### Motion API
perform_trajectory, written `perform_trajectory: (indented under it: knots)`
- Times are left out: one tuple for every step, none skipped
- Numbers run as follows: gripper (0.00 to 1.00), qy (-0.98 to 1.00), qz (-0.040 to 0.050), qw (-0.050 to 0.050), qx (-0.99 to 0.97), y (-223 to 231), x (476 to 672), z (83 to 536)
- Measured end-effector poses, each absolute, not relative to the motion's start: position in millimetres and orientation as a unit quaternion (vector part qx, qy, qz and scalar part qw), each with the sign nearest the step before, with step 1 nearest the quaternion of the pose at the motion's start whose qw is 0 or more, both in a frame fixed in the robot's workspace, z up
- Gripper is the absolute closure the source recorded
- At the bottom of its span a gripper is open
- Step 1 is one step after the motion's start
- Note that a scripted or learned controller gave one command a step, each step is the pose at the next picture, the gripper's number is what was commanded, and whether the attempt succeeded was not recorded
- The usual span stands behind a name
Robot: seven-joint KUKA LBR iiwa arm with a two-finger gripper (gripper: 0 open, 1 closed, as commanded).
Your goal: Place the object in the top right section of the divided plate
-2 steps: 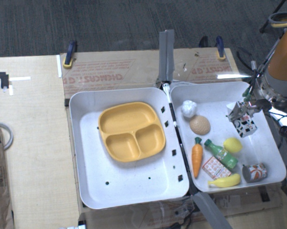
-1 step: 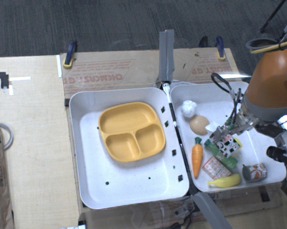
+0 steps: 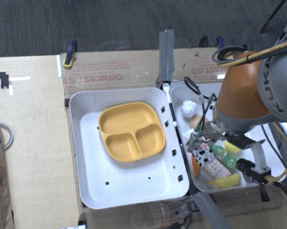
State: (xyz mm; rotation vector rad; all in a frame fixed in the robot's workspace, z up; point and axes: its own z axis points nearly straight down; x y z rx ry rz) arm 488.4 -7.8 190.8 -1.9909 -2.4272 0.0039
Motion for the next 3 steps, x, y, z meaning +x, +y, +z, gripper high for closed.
perform_trajectory:
  knots:
    - [1.00, -0.767, 0.0014, -0.001, -0.642, 2, 598.9, 266]
    - [1.00, -0.792, 0.0019, 0.001, -0.610, 16, 511.6, 204]
    - [0.00, -0.792, 0.0018, 0.001, -0.610, 16, 511.7, 204]
